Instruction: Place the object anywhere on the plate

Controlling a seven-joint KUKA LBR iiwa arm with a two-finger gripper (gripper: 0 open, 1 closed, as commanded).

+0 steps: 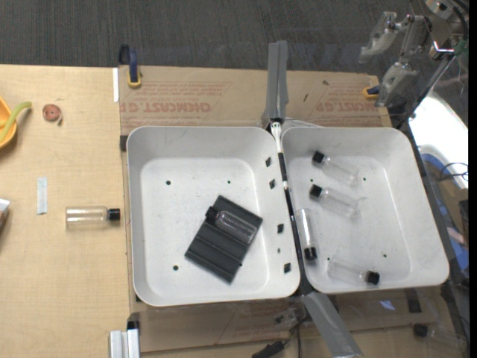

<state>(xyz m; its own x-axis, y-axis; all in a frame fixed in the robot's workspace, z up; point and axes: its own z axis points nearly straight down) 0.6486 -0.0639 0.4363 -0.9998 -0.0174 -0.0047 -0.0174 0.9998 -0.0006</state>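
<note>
On the far left, a pale wooden bench carries a clear plastic vial with a black cap, lying on its side just outside the bins. The left bin, smooth white plastic with rounded corners, holds a dark ribbed rectangular plate, set at a slant. A clear vial lies on the plate's upper end. Across the divider, the right bin holds four more clear, black-capped vials, scattered apart, one along the left wall. Brown cardboard lies under the bins. At top right, the gripper hangs over grey carpet, beyond the bins; whether its fingers are spread or closed I cannot tell.
</note>
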